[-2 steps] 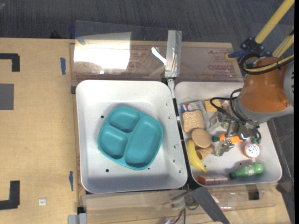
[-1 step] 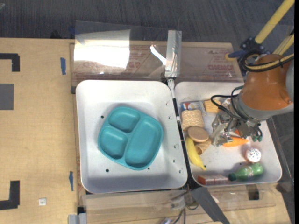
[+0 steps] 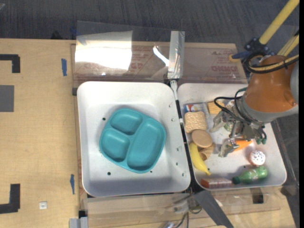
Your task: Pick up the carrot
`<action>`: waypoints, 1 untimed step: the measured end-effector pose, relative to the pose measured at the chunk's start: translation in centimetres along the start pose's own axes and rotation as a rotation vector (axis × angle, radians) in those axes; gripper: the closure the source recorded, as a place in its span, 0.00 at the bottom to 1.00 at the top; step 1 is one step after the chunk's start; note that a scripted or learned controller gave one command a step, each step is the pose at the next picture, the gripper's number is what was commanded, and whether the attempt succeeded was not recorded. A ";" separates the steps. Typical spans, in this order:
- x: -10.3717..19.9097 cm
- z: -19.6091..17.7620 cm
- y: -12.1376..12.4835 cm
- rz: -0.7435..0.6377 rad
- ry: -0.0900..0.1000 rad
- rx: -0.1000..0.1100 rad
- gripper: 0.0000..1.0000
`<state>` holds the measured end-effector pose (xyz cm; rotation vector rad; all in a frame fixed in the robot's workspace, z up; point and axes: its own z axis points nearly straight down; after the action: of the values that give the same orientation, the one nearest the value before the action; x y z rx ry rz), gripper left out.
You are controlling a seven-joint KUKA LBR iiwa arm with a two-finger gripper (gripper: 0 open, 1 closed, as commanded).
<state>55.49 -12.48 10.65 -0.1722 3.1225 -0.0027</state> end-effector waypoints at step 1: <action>2.6 1.7 -5.5 0.002 0.003 0.000 0.00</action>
<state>53.57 -18.22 8.94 -0.1693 3.1258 -0.0038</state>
